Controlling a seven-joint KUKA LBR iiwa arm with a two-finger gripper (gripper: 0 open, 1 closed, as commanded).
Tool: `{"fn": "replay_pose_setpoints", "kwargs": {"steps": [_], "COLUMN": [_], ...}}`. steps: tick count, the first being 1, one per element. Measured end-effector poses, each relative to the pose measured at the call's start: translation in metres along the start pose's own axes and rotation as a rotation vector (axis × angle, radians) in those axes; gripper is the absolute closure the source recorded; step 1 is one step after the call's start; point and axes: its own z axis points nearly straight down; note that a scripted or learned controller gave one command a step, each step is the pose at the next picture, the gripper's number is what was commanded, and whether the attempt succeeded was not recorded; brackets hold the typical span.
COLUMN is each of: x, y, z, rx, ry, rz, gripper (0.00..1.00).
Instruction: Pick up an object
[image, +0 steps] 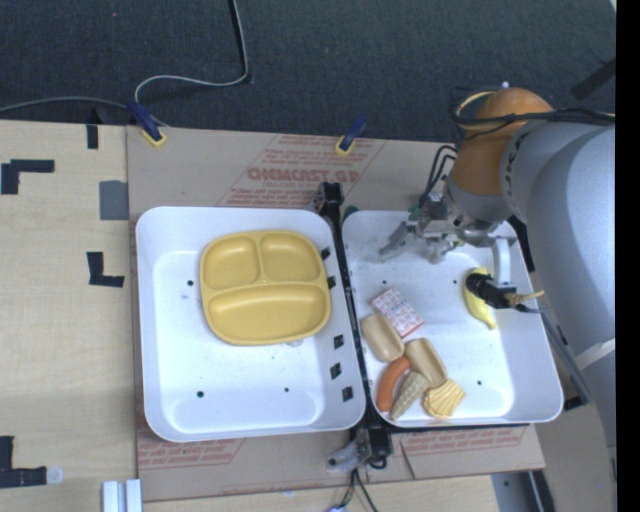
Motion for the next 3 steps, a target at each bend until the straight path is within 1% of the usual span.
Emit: {"fn": "replay_pose_setpoints", "kwargs": {"steps": [1,2,3], "x": [0.003,0.03,0.033], "y": [0.0,-0.001,-0.072], "z": [0.0,0.0,-0.001], "rx": [0.0,0.002,0.002], "ry": [-0.002,-0.001,-0.001], "rz": [0.001,0.0,0.002], "gripper": [0.0,0.0,0.0]}}
